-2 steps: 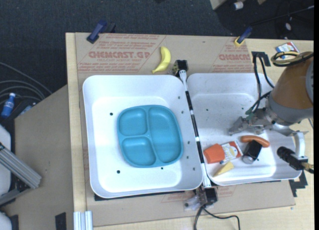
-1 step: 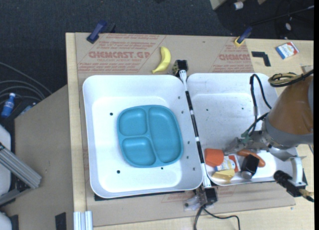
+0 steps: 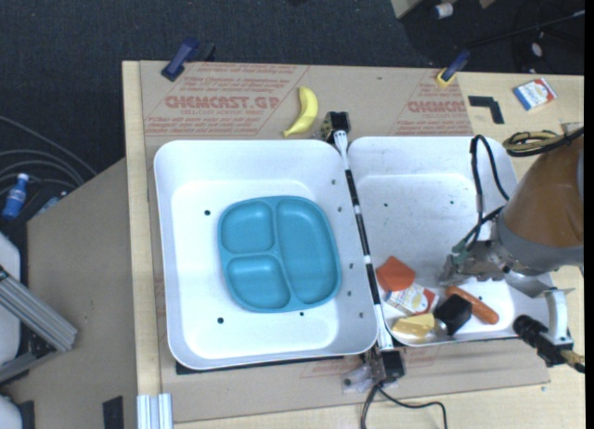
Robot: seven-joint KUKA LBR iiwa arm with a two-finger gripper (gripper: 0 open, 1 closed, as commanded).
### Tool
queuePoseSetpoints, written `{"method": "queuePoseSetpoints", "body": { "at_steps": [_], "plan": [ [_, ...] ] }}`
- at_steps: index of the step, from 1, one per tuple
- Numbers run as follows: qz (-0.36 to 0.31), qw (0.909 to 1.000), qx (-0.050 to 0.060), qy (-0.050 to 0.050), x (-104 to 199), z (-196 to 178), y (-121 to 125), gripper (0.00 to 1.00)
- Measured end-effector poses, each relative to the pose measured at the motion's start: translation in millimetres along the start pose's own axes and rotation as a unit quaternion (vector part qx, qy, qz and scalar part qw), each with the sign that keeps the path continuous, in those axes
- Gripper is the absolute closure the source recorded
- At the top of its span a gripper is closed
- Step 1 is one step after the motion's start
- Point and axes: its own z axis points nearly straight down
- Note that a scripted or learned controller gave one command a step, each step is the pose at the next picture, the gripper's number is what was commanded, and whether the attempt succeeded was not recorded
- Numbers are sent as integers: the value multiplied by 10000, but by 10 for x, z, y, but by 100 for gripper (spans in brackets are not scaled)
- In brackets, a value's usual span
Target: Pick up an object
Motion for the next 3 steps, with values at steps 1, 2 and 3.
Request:
{"method": "queuePoseSetpoints", "body": {
  "at_steps": [1,2,3],
  "plan": [
    [-17,10000,-6,2,600,-1184,680,100],
    [-14,10000,3,0,595,-1179,674,0],
    [-11,10000,12,-4,272,67,1631,0]
  ]
}}
